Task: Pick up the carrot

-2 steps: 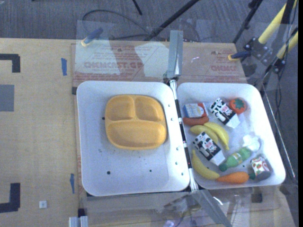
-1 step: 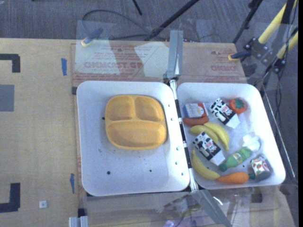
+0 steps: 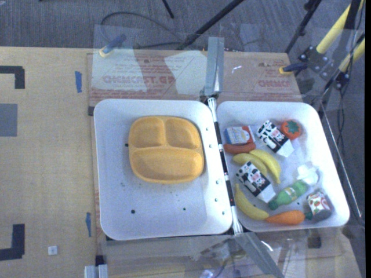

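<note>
Carrot [image 3: 285, 217] lay untouched at the near edge of the right bin [image 3: 333, 155], touching a banana [image 3: 248, 204] and a green bottle [image 3: 290, 193]; you had every step left. State of the jaws: cannot tell.

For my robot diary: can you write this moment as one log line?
task: pick up carrot | carrot: near edge of right bin, beside banana | yellow plate: left bin
</note>
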Controlling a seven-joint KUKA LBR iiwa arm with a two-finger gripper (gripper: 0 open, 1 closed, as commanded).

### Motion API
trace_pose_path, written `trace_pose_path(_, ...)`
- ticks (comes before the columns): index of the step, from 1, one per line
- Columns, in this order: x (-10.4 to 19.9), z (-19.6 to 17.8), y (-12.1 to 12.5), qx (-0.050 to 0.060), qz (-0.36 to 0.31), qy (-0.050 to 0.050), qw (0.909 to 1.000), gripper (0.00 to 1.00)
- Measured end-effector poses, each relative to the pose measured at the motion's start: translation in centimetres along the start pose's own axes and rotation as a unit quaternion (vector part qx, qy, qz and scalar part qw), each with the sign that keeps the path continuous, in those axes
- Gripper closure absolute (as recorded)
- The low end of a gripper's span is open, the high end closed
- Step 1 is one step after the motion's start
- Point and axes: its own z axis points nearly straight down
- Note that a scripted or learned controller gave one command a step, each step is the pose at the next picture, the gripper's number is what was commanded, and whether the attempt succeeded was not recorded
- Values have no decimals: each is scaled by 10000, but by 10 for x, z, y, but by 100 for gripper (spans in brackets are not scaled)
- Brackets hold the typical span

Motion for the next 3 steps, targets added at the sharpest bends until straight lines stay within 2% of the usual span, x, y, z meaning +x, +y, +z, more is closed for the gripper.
trace_pose_path(1, 8, 96, 8, 21, -738, 18, 9973, 100)
trace_pose_path(2, 25, 201, 7, 27, -1936, 18, 9811, 100)
trace_pose_path(3, 67, 171, 22, 4, -1041, 29, 9946, 100)
